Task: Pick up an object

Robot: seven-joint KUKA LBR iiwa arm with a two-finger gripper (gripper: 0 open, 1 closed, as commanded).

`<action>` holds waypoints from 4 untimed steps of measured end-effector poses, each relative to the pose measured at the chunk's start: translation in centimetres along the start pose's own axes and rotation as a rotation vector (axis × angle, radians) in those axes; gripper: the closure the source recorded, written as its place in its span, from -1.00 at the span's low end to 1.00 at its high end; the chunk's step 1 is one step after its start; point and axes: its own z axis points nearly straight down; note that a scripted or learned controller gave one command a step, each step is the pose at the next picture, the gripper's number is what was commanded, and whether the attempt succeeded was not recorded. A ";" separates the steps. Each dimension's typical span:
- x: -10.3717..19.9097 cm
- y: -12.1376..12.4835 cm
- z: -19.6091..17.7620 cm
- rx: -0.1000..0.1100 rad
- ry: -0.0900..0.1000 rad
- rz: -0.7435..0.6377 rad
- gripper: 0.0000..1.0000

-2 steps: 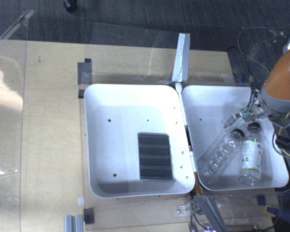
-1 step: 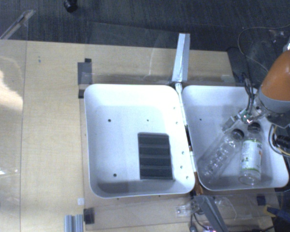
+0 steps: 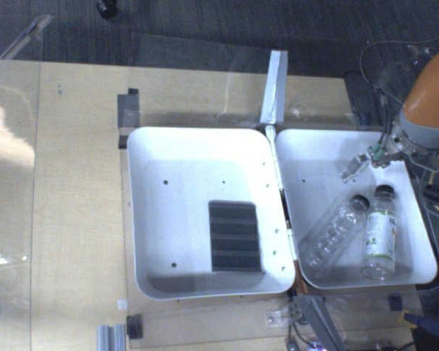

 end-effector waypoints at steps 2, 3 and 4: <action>1.8 -0.1 2.3 0.000 0.000 -0.135 -1.00; 1.6 -2.9 2.3 -0.001 0.000 -0.456 -1.00; -1.0 2.7 2.5 -0.002 -0.002 -0.275 -1.00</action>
